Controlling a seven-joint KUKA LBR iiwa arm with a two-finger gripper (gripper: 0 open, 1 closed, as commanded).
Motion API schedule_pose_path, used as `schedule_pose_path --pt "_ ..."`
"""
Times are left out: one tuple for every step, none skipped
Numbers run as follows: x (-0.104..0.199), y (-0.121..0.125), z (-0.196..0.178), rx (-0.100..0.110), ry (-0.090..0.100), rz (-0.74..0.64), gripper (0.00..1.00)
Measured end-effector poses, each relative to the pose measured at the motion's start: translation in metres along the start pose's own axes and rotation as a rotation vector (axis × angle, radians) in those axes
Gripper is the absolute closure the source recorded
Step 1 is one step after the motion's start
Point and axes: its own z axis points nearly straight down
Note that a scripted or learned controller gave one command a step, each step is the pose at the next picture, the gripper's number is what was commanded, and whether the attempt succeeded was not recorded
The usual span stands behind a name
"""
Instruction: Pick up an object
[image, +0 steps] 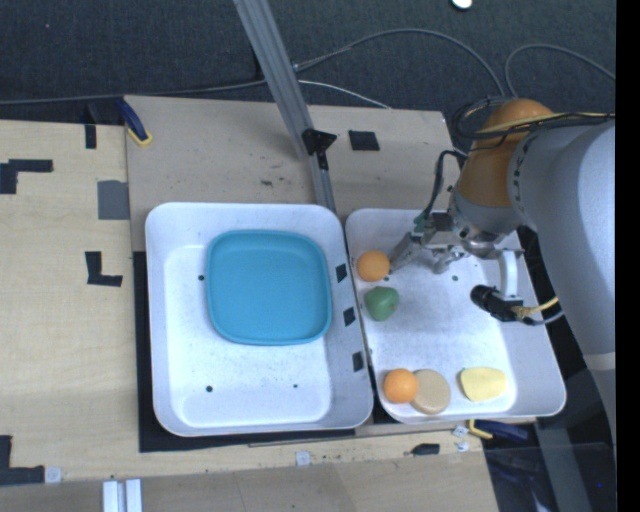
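Camera view. We find two shallow white bins side by side at the centre of the frame. The left bin (170, 300) carries a blue square plate (268, 286) and nothing else that we can make out. The right bin (545, 385) holds the loose objects: an orange ball (373, 266) near its upper left corner, a green piece (381, 302) just below that ball, and along the lower edge a second orange ball (400, 385), a tan round piece (432, 391) touching it, and a yellow piece (483, 383) a little to the right.

The arm enters from the right of the frame, its orange band visible above the wrist. The gripper (432, 250) sits low over the upper part of the right bin, just right of the upper orange ball. One slender finger (403, 250) points left toward that ball; its tip is close to the ball, but we cannot confirm contact. How wide the tool stands cannot be told from this angle, and we see no object between its fingers.

Our assessment of progress: nothing is lifted. All five objects rest on the bin floor. The approach appears complete or nearly so, with the upper orange ball the likeliest target given its nearness. Remaining, in our judgement: closing on the object, securing it, and raising it clear of the bin.
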Motion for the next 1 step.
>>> schedule_pose_path --pt "-0.0001 0.0004 -0.0113 -0.002 -0.001 0.0 1.0"
